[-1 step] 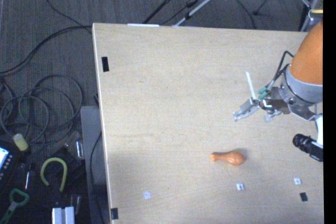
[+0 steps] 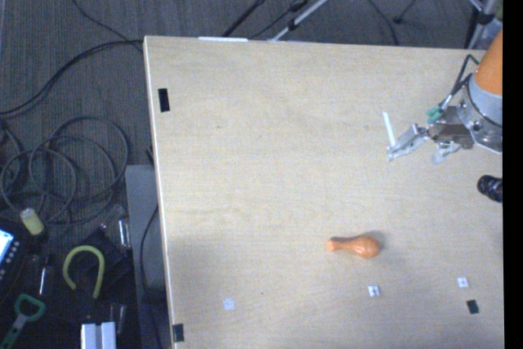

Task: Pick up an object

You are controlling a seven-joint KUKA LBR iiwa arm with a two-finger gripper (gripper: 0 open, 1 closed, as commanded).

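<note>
One orange gourd-shaped object (image 2: 356, 246) on a bare tan bench (image 2: 261, 151), one arm over it.

The arm (image 2: 482, 98) reaches in from the right, wrist tilted, gripper (image 2: 406, 145) pointing left low above the board. Its pale metal fingers look spread apart with nothing between them. The object, smooth, bulbous with a thin neck, lies well below the gripper and slightly left. Three small white tags (image 2: 373, 291) lie beyond it.

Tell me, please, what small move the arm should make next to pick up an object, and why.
Probably shift the hand down-left in the image toward the small orange pear-shaped object. It lies alone on the pale wooden bench top, well apart from the hand, which hangs near the right side with nothing visibly between its fingers.
</note>
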